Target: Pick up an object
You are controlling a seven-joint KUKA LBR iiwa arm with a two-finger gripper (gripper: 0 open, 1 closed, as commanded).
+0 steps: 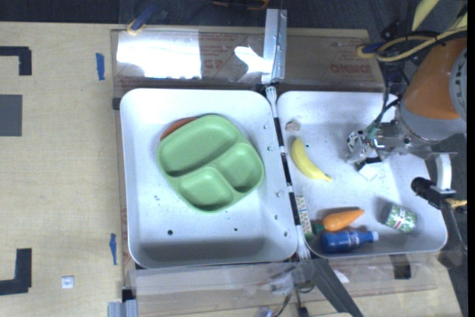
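Nearest cam: blue bottle [347, 240] w/ orange carrot [342, 218] touching just behind it, right bin [326, 111]. Both sit well below my gripper [361, 150]; banana [308, 162] lies left of it, green can [399, 217] below-right. Can't tell finger state from here. Green divided tray [211, 161] fills left bin [141, 159].

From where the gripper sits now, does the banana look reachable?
Probably yes. The gripper hovers in the right bin, and the banana lies just to its left on bare bin floor, apart from the carrot and bottle.
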